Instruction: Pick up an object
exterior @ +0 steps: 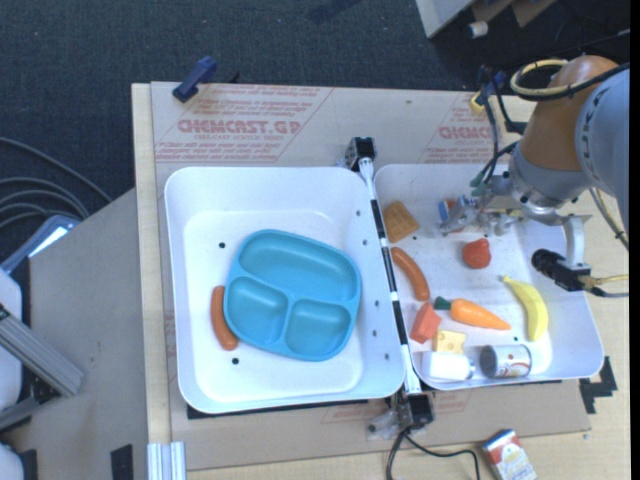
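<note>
Hovering at the right bin's [585,353] twelve o'clock edge, the gripper [478,211] nears the red tomato [477,253] at its six o'clock; jaw state cannot be told; next: descend, close on it

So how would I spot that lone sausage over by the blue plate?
Look in the left white bin. There the blue three-compartment plastic plate lies, and the orange-red toy sausage rests against its left edge. It is the one item lying beside the plate there.
</note>
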